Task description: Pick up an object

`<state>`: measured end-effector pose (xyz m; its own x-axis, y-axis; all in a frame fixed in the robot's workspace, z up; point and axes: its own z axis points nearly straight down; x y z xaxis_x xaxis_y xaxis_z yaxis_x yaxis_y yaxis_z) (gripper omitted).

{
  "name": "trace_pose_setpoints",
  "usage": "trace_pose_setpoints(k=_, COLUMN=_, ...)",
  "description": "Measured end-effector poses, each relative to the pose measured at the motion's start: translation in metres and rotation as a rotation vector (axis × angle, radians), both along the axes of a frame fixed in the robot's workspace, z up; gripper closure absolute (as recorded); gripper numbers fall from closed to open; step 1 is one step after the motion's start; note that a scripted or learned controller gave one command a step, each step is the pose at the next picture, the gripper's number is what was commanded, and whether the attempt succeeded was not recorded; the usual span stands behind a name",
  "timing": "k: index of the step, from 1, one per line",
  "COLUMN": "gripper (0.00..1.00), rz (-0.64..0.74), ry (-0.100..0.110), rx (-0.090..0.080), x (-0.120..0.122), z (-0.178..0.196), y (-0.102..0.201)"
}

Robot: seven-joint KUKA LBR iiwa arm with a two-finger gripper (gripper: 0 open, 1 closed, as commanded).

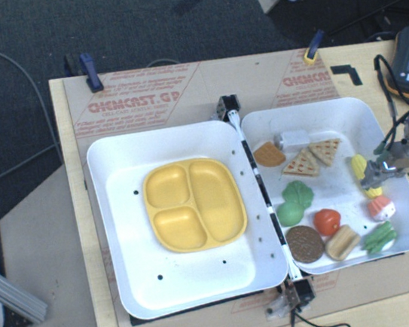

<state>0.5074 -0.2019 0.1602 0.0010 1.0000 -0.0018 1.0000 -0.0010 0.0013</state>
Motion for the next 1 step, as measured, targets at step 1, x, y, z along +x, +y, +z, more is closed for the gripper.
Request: trace_pose_setpoints(k=1, gripper=1.00, rz=0.002, ry=-0.001, rx=0.002, x=0.0901, z=0.0526, y=0.0388)
